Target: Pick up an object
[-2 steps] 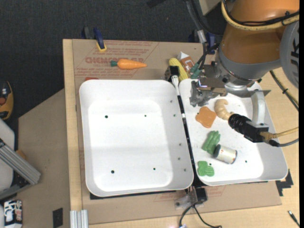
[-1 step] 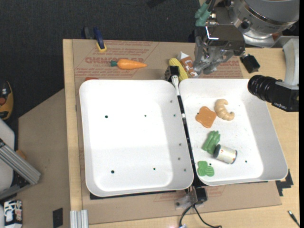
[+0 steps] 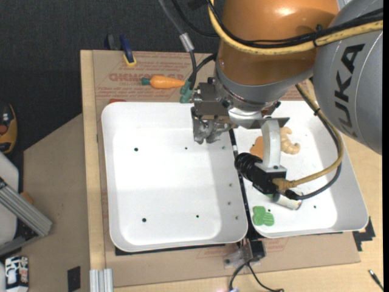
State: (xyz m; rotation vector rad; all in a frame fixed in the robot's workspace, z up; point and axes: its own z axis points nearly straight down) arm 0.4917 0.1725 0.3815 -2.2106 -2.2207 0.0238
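Gripper (image 3: 206, 132) hung over left bin (image 3: 121, 163), grip state unreadable | green object (image 3: 263, 216) in right bin (image 3: 346, 212) judged light, soft; best pinched across middle

The arm (image 3: 285, 35) fills the far right and is cut off by the top and right edges, so its upper links cannot be followed. Its wrist and cables cover much of the right bin (image 3: 340, 215), hiding that bin's far left corner and part of its floor. A pale, tan object (image 3: 290, 143) lies partly behind the white bracket (image 3: 271, 145); its shape cannot be told. The gripper (image 3: 206, 132) is small and dark against the wrist, and its fingers blur together. At the left edge, grey gear (image 3: 18, 215) is cut off.
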